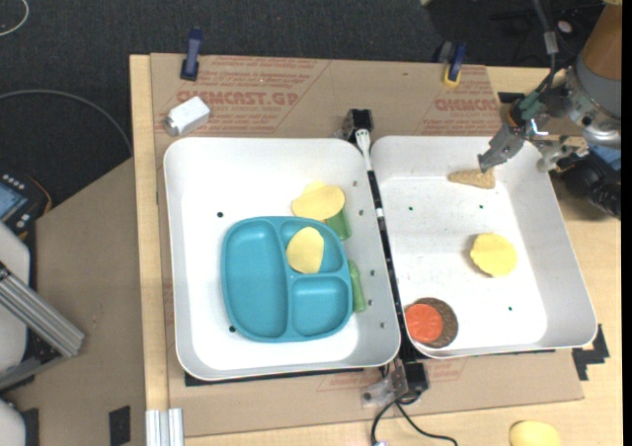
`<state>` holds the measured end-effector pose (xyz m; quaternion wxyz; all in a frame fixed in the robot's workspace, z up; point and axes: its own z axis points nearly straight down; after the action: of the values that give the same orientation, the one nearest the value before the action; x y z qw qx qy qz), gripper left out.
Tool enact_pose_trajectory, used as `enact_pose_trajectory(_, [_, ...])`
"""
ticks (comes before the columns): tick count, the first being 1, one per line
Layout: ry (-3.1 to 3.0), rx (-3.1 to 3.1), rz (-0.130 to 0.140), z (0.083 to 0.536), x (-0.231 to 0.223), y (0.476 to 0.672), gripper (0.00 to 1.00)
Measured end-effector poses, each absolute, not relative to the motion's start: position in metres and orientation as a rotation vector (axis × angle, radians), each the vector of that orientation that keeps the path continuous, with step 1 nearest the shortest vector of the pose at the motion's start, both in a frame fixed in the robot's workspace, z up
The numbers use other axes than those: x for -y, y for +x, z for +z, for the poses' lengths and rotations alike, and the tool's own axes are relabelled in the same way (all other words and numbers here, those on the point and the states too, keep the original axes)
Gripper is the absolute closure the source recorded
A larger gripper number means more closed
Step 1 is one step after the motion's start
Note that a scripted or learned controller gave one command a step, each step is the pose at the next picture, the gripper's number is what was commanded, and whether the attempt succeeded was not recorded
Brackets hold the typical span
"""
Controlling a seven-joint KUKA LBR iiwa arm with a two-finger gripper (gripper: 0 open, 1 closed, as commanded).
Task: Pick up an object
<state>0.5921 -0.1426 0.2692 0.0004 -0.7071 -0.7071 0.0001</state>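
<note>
My gripper [491,160] hangs over the far edge of the right bin [553,227], its fingertips just above a flat tan piece [473,178] that lies on the bin floor. A yellow round piece [493,255] rests in the middle of that bin. At the bin's near left corner lies a red disc on a brown base [430,322]. In the left bin [188,237] a teal divided plate [286,278] holds a yellow piece [305,250], and another yellow piece [318,202] lies beside the plate over something green [339,225].
The bins sit on a cardboard sheet [296,89] held by blue clamps [192,51]. A small white object [188,115] lies on the cardboard at the far left. A yellow object [533,433] sits at the near right, off the bins.
</note>
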Motion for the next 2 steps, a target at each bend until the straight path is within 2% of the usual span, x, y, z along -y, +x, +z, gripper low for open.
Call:
enact_pose_trajectory(1, [-2.244, 2.232, -0.012, 0.491, 0.215, 0.558, 0.00])
enact_pose_trajectory(2, [-2.215, 2.223, 0.001, 0.459, 0.159, 0.508, 0.00])
